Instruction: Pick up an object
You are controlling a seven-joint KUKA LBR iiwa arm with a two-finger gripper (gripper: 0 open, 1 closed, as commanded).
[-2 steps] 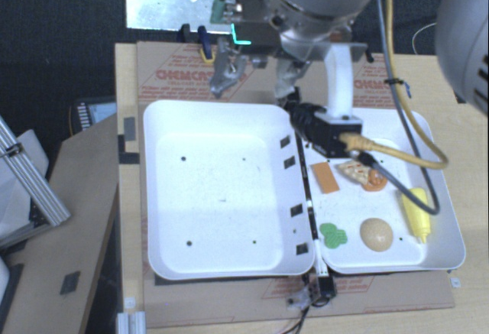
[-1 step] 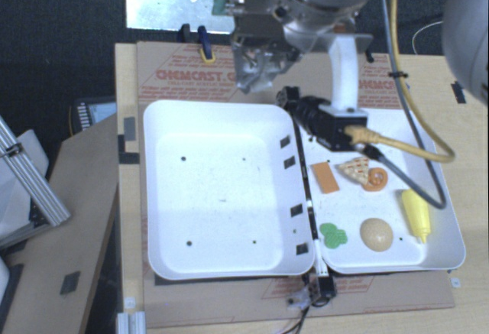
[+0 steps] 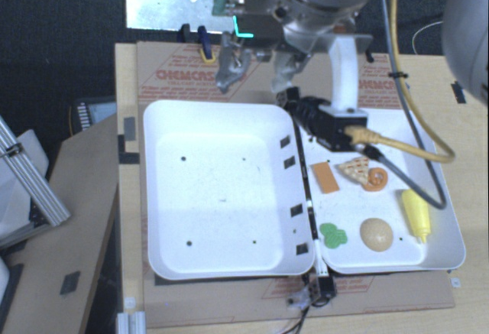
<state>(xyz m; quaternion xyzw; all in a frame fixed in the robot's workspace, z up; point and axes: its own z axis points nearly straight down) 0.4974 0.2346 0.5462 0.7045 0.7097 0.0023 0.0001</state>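
Here my hand (image 3: 252, 74) hangs above the far rim of the left bin (image 3: 214, 187), fingers apart and holding nothing. The right bin (image 3: 447, 237) contains an orange block (image 3: 326, 177), a pretzel (image 3: 365, 172), a green piece (image 3: 333, 235), an egg (image 3: 376, 234) and a yellow corn cob (image 3: 416, 213).

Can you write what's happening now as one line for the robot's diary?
arm: raised over bench | tool: above bins' far edge, holding nothing visible | right bin: orange block, green piece, yellow piece, tan ball

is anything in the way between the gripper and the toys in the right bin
Nothing visible blocks them. The gripper hangs above the bins' far edge, and the orange block, green piece, tan ball and yellow piece lie uncovered.
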